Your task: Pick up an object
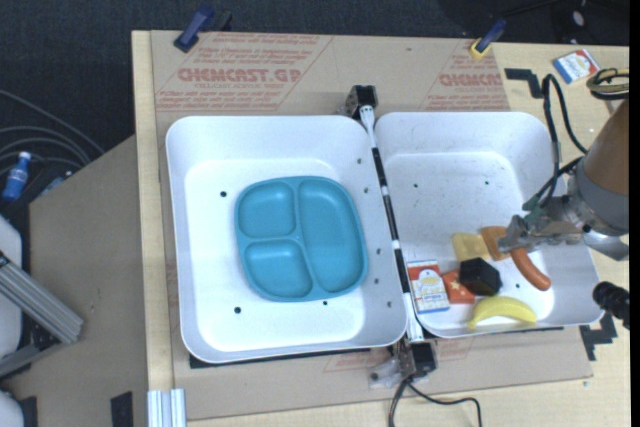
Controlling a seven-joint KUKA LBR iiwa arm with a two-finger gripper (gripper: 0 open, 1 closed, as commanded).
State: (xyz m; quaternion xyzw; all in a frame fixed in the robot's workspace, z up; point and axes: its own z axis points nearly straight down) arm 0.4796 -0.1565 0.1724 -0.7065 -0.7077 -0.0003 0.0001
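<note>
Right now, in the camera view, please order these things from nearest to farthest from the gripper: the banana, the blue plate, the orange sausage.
Measured from the gripper:
1. Orange sausage, right bin, just below the gripper.
2. Banana, front edge of the right bin.
3. Blue plate, middle of the left bin.

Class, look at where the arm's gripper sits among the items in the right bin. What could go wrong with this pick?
The gripper is low over crowded items: the orange sausage-shaped toy, yellow banana and small black block lie close together, so it may nudge neighbours or catch two at once. The sausage lies near the right white bin's wall, possibly limiting approach.
</note>
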